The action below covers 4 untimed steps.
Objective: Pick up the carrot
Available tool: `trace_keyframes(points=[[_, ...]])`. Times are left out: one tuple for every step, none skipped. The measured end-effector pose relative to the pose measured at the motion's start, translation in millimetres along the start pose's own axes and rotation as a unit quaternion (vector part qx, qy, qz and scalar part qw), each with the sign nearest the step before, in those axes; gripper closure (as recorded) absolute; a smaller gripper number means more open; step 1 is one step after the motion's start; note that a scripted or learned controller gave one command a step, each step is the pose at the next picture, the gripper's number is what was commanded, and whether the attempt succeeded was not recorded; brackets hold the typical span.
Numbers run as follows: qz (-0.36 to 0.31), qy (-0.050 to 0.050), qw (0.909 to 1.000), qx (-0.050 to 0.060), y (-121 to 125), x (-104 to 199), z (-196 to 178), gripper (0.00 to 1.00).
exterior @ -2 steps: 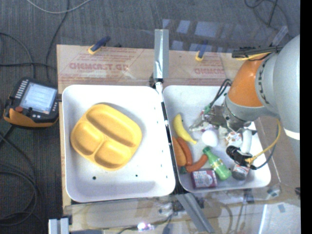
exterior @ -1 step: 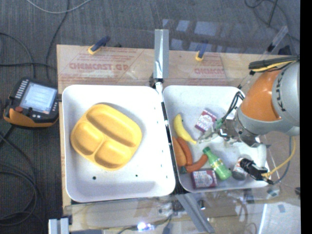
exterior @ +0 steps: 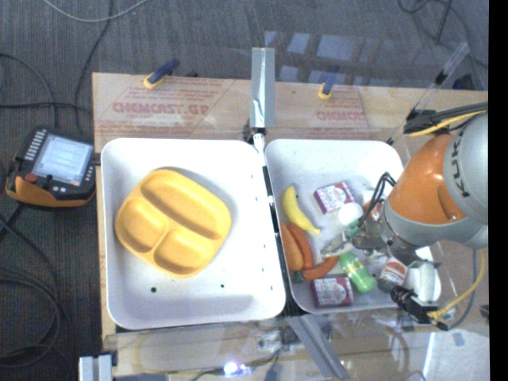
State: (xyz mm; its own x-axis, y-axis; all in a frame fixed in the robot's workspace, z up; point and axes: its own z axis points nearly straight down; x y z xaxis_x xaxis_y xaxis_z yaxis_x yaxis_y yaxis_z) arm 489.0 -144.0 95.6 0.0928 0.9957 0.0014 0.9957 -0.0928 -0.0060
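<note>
A: In the right bin, against the left wall: carrot, lying lengthwise, banana just beside it on the right, touching or nearly so. Red chili-like piece at its lower end.

B: Gripper?

A: Down among the clutter mid-bin, near the white ball and green bottle. Well short of the carrot. Nothing seen between the fingers; open or shut, cannot tell, wrist blocks the view.

B: Why so awkward a spot?

A: Looks dumped, not arranged. Carrot wedged along the wall, so little room for a finger on that side. Likely needs a grasp across the short axis, angled off the wall, clear of the banana.

B: Left bin?

A: Yellow tray in the middle, three compartments, probably the drop target. Two maroon packets in the right bin, not in the way.

B: Progress?

A: Pick not yet made. Risk: grabbing the chili or banana instead.
</note>
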Motion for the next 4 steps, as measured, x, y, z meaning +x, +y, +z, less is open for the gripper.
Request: trace_keyframes(points=[[-0.007, 0.0, 1.0, 0.0, 19, 39, -22, 0.0], [-0.05, -0.004, 0.9985, -0.024, 4, 43, -2, 0.0], [-0.056, -0.002, 0.9984, -0.001, 79, 50, -1, 0.0], [-0.144, -0.005, 0.9895, -0.008, 74, 46, 6, 0.0]])
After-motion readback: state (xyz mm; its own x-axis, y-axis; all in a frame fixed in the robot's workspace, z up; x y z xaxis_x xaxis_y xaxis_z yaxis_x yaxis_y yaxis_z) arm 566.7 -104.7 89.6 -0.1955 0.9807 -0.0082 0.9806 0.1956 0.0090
